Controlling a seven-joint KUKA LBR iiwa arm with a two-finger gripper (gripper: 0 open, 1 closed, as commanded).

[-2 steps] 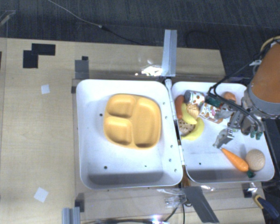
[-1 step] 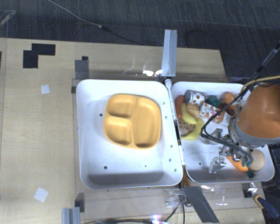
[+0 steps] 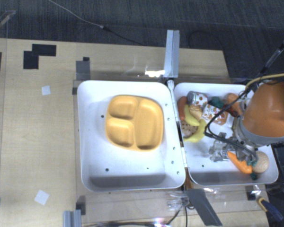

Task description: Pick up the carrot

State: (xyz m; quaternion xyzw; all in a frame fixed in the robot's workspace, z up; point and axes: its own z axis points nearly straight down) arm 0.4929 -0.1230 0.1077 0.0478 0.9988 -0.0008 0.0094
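Observation:
The carrot (image 3: 238, 163) is orange with a green stub at its right end. It lies near the front right corner of the right bin (image 3: 203, 178). My gripper (image 3: 220, 152) is low over the bin floor, just left of the carrot and touching or nearly touching its left tip. The grey wrist and the orange band (image 3: 270, 110) hang over the bin's right side and hide what lies under them. Nothing shows held in the gripper.
The right bin also holds a banana (image 3: 194, 129), a can (image 3: 197, 98), a printed packet (image 3: 211, 112), a reddish sausage (image 3: 181, 109) and a tan ball (image 3: 261, 162) beside the carrot. The left bin (image 3: 90, 141) bears a yellow divided plate (image 3: 135, 122).

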